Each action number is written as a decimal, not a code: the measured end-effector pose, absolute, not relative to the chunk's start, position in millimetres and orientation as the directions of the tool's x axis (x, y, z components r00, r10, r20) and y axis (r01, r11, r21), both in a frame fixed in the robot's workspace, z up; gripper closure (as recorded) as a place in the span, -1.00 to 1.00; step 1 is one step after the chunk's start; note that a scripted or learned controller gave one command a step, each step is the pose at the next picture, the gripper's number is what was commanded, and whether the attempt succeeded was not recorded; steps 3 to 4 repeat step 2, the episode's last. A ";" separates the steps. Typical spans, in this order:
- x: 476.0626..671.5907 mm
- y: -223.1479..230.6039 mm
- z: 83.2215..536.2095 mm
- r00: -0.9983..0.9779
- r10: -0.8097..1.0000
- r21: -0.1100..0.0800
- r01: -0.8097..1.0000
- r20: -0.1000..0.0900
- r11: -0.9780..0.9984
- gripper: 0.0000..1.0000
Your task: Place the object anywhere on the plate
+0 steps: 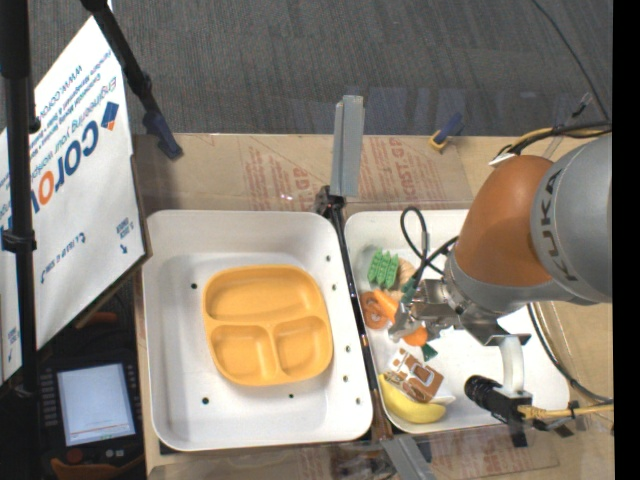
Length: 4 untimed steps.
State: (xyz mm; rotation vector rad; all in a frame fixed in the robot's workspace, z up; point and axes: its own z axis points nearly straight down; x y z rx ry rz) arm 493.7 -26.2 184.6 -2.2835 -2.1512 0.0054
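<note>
Orange plate (268, 325), wide white margin

So the bench is a brown cardboard-covered bench top (400, 168) with red printing on it, and sitting right on it are two shallow white plastic bins, left one (170, 368) and right one (375, 230), touching side by side.

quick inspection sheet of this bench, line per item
surface: two white bins side by side, left bin, right bin.
job's things: yellow plate with three compartments, in the left bin, bare.
clutter: in the right bin, green piece, orange piece, small carton, banana.
end effector: low over the right bin's items; grip unclear.
cables: black cable looping beside the wrist.
surroundings: tilted sign at left, small screen below it.
</note>
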 end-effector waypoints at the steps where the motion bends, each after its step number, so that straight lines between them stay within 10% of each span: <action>1: 502.3 64.4 183.9 0.147 0.989 -0.008 0.989 -0.002 -0.147 1.00; 2: 502.3 64.3 184.1 0.146 0.989 -0.008 0.989 -0.003 -0.146 -1.00; 4: 502.3 64.3 184.1 0.146 0.989 -0.008 0.989 -0.003 -0.146 -1.00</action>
